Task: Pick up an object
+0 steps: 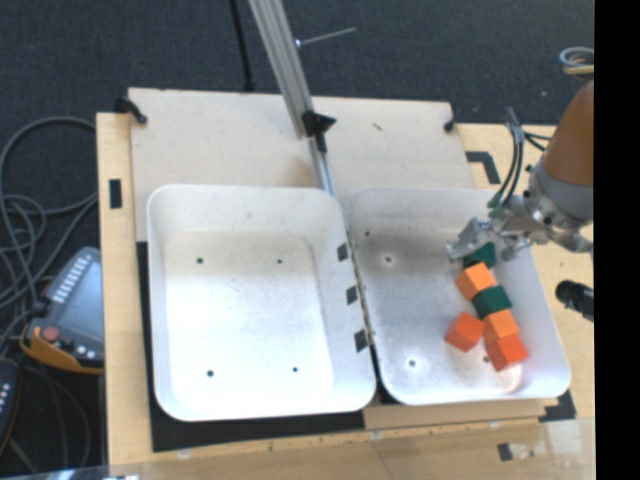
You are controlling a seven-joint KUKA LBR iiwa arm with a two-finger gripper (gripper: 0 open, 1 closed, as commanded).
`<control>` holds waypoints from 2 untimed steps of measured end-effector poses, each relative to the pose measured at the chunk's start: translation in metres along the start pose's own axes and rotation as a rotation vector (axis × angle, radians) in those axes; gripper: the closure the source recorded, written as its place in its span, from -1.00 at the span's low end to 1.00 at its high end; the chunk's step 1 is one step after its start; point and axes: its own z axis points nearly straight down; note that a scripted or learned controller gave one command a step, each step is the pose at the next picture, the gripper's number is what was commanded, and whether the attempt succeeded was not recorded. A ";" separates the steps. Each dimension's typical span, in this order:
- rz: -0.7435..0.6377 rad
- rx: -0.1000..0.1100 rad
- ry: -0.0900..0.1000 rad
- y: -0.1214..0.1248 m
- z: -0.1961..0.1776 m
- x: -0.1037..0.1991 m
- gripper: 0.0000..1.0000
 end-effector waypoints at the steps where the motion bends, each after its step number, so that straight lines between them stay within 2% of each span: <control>1: -0.004 -0.021 -0.012 -0.051 0.096 -0.033 -1.00; 2: -0.004 -0.035 -0.008 -0.064 0.104 0.027 -1.00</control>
